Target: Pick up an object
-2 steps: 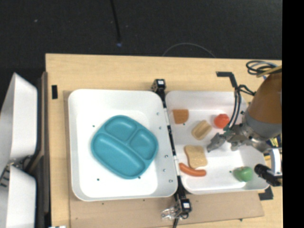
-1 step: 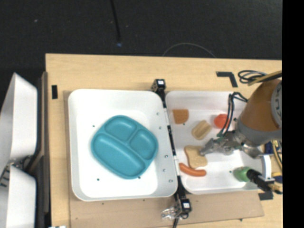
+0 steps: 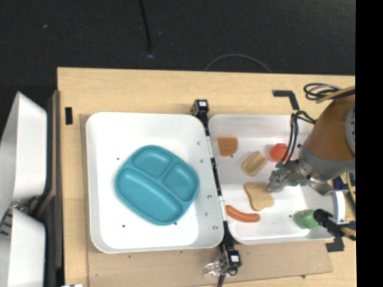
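Observation:
The right bin (image 3: 239,124) holds several toy foods: a brown square piece (image 3: 227,146), a tan bread roll (image 3: 254,163), a red tomato-like ball (image 3: 277,152), a tan bread slice (image 3: 259,196), an orange-red sausage (image 3: 242,214) and a green piece (image 3: 306,219). My gripper (image 3: 277,180) hangs low in the right bin, just right of the bread slice's upper edge and below the red ball. I see nothing between its fingers.
The left bin (image 3: 102,220) carries a teal divided plate (image 3: 157,184). Black clamps sit on the seam between the bins at the far (image 3: 200,107) and near (image 3: 230,258) ends. Cables (image 3: 320,91) lie by the arm at the right.

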